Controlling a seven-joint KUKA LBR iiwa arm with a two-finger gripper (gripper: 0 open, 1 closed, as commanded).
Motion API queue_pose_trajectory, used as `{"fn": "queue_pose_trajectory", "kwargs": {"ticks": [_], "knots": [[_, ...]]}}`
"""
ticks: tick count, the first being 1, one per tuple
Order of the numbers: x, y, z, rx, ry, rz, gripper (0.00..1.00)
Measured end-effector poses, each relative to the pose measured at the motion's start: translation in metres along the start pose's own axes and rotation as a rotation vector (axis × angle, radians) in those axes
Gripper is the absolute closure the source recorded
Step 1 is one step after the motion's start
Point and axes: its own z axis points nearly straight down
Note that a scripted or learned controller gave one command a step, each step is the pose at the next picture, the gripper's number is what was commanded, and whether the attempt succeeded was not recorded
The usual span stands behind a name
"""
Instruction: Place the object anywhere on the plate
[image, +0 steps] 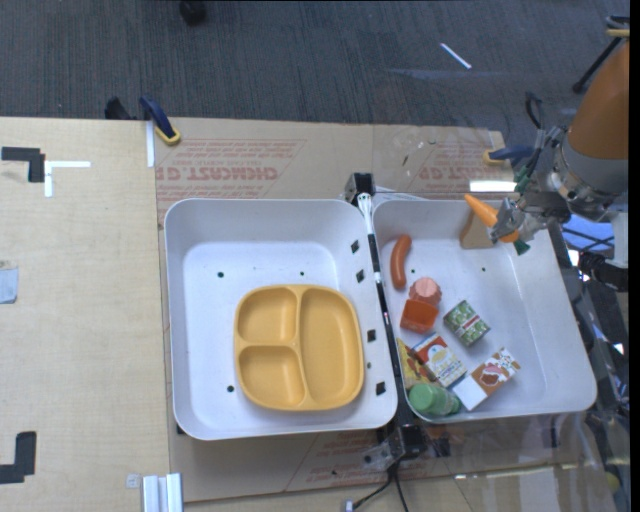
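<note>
Leftmost on the tabletop (80, 300), the left bin (200, 230) carries the yellow three-compartment plate (298, 347), set flat near its middle, compartments bare, presumably so a drop can land anywhere on it. Right bin (560, 330) keeps the clutter: red sausage (400, 260), red pepper-like piece (422, 305), small cartons (466, 323), green disc (432, 400). Far right, over that bin's back corner, gripper (512, 222) hangs raised with an orange carrot (482, 211) at its fingers, apparently pinched there; grip looks marginal, well apart from the plate
</note>
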Motion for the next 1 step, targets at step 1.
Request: {"fn": "queue_pose_trajectory", "kwargs": {"ticks": [1], "knots": [[0.0,0.0,-0.0001,0.0,0.0,0.0,0.0]]}}
